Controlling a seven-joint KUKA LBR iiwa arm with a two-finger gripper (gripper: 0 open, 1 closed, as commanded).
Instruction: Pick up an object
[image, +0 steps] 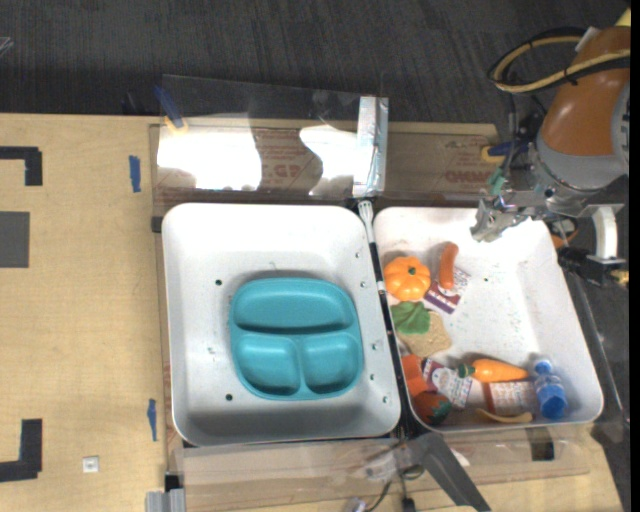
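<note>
Near edge of right bin (575, 300): clutter lies along the front wall. Blue-capped bottle (549, 392) in the near right corner, a carrot (497, 371) just beside it lying across a labelled ketchup-type bottle (470, 392), something red-orange (428, 404) at the near left corner

Mid bin, against the left wall: green leafy piece (411, 318), small orange pumpkin (407, 279) just behind it, and a sausage-shaped reddish item (447, 264) standing near the pumpkin. Right half of the bin floor is bare

Left bin (190, 300) holds a teal divided tray (296, 335), roughly centred

Far right: tool (497, 215) hangs at the far rim of the right bin, above the back wall, well apart from every object. Nothing seen between its tips; whether open or closed, cannot tell — too small and cluttered with cabling

Step, as judged: approach phase, no pick target reached yet. Nothing lifted; all objects rest in the bins

Next move calls for travel toward the near-left of the bin and a descent. The sausage item and pumpkin are the closest candidates. The pumpkin stands fairly free on its right side; the front-wall pile is crowded, so a grasp there risks catching two things or slipping off the carrot
</note>
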